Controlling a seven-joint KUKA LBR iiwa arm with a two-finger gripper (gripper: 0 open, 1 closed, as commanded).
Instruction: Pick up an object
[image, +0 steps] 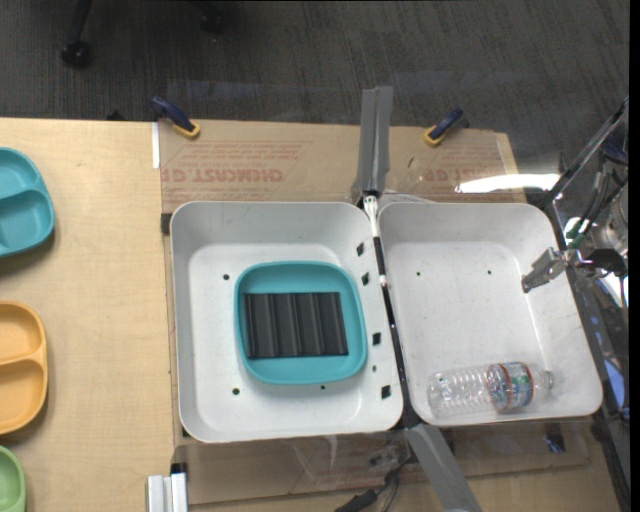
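A clear plastic bottle (490, 387) lies on its side along the front wall of the right bin (460, 250), cap pointing right. A teal dish (298, 322) with a dark ridged insert rests in the middle of the left bin (200, 300). My gripper (541, 271) hangs at the right bin's right edge, above and to the right of the bottle and well apart from it. Most of the arm is cut off by the frame's right side. Nothing is seen held.
On the wooden bench to the left lie a teal plate (20, 215), an orange plate (18, 365) and a green one (8, 480). Brown cardboard (260, 165) with two clamps (178, 120) lies behind the bins. A grey divider post (374, 140) stands between them.
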